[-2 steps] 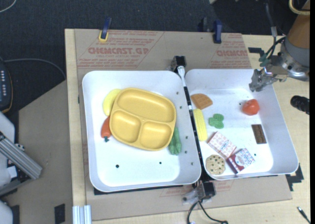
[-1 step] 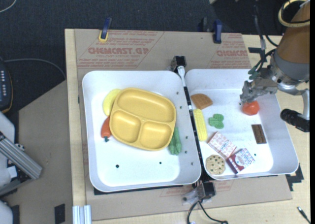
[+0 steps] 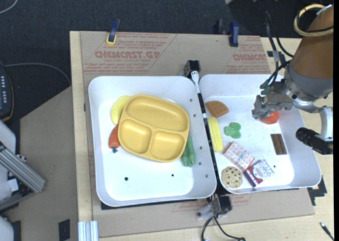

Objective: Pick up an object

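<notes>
- The hand (image 3: 266, 108) sits low in the right bin (image 3: 296, 179), toward that bin's upper right, directly over a red-orange object (image 3: 271, 118) that looks like a toy tomato.
- From this high slanted view I cannot tell whether the fingers are spread or pressed together; the dark finger parts merge with the wrist hardware, and no gap is readable.
- The red piece peeks out just below and right of the hand, touching or nearly touching it. Whether it is actually pinched is not visible.
- Other candidates lie in the same bin: a brown bread-like piece (image 3: 216, 109) at upper left, a yellow corn cob (image 3: 215, 133) along the left wall, a small green toy (image 3: 232, 130) just right of it, a brown chocolate bar (image 3: 278, 143) at right, a pink wafer (image 3: 238, 155), a cookie (image 3: 231, 177) and a red-and-white packet (image 3: 261, 170) near the lower edge.
- The left bin (image 3: 106, 181) carries a yellow divided tray (image 3: 153, 127), with a banana (image 3: 118, 108), a carrot (image 3: 114, 138) and a green vegetable (image 3: 188, 154) poking out around it.
- Judged step: the arm is at the grasp itself, on the red piece.
- The next move calls for a firm close and then a straight lift; the round piece could easily squirt sideways.
</notes>
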Robot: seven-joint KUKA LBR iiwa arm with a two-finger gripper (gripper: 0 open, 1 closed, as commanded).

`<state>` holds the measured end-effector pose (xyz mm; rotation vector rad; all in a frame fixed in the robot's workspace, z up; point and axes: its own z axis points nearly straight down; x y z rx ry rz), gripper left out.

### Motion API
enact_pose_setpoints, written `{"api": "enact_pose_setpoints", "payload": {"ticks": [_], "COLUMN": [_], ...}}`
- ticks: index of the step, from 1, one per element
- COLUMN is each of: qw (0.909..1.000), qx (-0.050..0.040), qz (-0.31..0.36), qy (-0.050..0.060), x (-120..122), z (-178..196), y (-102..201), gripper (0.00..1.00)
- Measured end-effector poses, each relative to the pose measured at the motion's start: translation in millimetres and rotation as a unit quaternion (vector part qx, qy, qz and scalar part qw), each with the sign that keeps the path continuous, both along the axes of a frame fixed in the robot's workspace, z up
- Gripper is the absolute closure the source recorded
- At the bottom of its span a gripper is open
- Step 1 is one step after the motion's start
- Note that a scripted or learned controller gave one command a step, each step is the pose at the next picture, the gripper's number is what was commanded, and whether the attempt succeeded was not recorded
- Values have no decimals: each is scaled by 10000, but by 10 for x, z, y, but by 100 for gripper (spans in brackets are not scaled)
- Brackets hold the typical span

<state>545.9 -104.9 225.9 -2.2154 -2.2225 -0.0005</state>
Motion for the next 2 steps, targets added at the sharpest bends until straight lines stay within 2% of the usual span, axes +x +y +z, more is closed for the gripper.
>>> {"api": "enact_pose_setpoints", "payload": {"ticks": [1, 2], "qw": [10000, 10000], "qx": [-1, -2], "qz": [-2, -6], "qy": [8, 0], "x": [-288, -425], "z": [-50, 41], "y": [320, 472], "gripper": [100, 100]}}
